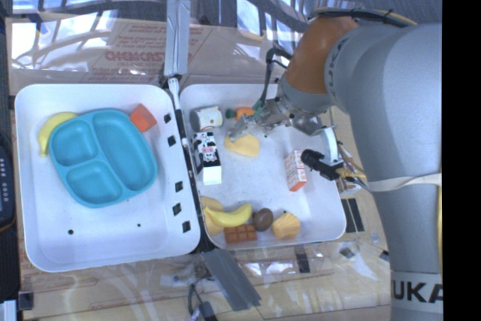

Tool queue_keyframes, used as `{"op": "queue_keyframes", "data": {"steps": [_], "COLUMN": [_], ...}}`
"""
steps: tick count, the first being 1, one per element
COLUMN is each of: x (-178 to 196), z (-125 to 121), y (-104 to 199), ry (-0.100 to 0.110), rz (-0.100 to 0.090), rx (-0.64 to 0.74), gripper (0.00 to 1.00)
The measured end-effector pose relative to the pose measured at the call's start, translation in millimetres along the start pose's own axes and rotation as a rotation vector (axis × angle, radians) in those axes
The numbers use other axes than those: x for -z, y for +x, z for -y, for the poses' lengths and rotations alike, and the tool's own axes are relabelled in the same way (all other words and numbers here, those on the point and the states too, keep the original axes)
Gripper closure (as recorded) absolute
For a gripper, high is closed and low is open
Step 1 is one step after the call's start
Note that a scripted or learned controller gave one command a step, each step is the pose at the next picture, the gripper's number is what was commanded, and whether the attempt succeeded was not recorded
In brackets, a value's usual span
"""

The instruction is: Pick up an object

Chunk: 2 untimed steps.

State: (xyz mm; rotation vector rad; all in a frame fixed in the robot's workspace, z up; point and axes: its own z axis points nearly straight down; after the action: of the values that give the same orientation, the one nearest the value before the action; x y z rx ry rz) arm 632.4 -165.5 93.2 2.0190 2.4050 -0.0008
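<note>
One pale yellow wedge (244, 146) lies in the upper middle of the right bin (331, 225), directly under the gripper (248, 128). The grey fingers hang just above it, tips close to its top edge — whether they grip it or how far apart they stand, I cannot tell. Beside them at the bin's far wall sits a small orange and green piece (242, 113) and a white cup (207, 117). A cow-patterned carton (207, 156) lies to the left, an orange-and-white carton (296, 170) to the right. Along the near wall — a banana (228, 216), a brown bar (240, 234), a dark round thing (262, 219), a yellow muffin (286, 225). The left bin (45, 244) holds a blue divided plate (105, 155), another banana (49, 128), an orange block (143, 118).
</note>
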Motion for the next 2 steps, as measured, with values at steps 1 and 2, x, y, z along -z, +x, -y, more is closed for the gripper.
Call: {"op": "queue_keyframes", "data": {"steps": [1, 2], "x": [0, 0], "z": [14, 43], "y": [60, 64], "ry": [0.002, 0.001], "rz": [0.008, 0.005], "rx": [-0.084, -0.136], "gripper": [0.0, 0.0]}}
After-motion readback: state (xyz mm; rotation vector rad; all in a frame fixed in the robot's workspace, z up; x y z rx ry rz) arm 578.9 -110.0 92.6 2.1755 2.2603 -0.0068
